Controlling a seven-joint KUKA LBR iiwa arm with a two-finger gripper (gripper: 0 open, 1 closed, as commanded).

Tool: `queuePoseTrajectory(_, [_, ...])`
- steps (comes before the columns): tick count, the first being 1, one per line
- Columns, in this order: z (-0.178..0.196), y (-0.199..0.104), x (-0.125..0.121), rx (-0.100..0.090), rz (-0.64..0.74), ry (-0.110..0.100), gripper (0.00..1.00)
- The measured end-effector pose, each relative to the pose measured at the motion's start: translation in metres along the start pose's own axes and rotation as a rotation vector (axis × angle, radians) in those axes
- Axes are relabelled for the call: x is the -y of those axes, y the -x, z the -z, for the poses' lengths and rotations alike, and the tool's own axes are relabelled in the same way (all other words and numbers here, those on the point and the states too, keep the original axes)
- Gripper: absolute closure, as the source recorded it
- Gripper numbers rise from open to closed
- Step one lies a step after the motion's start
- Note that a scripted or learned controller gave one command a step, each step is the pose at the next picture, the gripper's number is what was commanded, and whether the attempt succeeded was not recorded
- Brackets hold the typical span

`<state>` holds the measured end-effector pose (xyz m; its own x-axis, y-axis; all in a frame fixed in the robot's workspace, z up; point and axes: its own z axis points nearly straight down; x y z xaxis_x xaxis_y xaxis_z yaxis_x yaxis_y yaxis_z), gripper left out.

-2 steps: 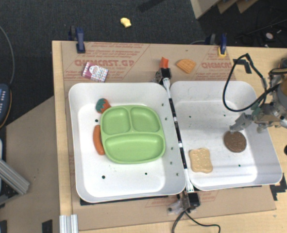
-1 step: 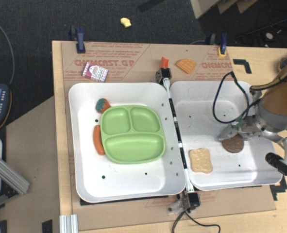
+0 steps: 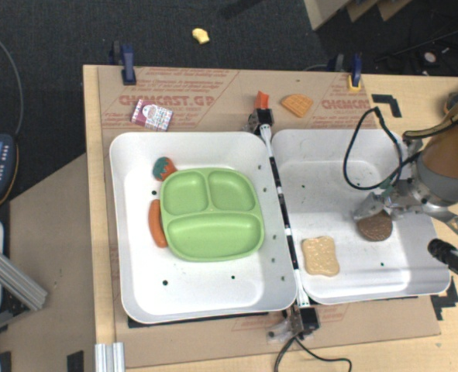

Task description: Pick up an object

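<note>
In the right bin a brown round patty lies near the right wall. A tan slice of bread rests near the front left corner of that bin. My gripper hangs right over the patty's upper edge, at the end of the grey arm that reaches in from the right. The left bin holds a green divided plate, an orange sausage-like piece beside its left rim, and a small red and green item at its upper left corner.
A black cable loops over the back of the right bin near the arm. On the bench behind the bins lie a tan cracker, a pink and white packet and an orange-tipped clip. Blue clamps hold the board's back edge.
</note>
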<state>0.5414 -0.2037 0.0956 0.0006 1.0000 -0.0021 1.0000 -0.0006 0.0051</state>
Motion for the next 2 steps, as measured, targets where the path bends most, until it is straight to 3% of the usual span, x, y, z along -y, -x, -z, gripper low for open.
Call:
queuePoseTrajectory(1, [-0.012, -0.054, -0.056, -0.002, 0.008, 0.000, 1.00])
queuePoseTrajectory(2, [0.094, -0.144, -0.063, -0.002, 0.007, 0.002, 1.00])
